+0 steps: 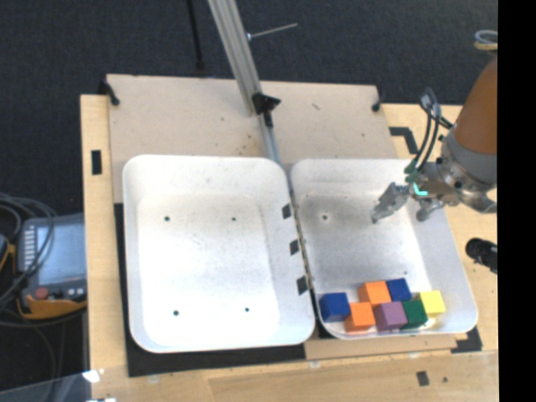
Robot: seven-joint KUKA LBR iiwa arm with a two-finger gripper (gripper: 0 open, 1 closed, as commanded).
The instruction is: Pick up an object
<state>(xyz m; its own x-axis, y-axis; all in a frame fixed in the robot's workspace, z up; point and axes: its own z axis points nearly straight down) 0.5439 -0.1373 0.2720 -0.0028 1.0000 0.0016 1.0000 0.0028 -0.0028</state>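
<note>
Gripper (404,204) over right bin's (352,249) far right part, fingers spread, nothing between them. Blocks clustered at that bin's near edge: blue (334,306), two orange (376,292), purple (390,315), green (414,311), yellow (432,301). Left bin (209,249) alongside.

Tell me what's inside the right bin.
The right bin holds a cluster of small blocks at its near edge: two blue, two orange, one purple, one green, one yellow. The gripper hangs above the bin, covering some floor.
</note>
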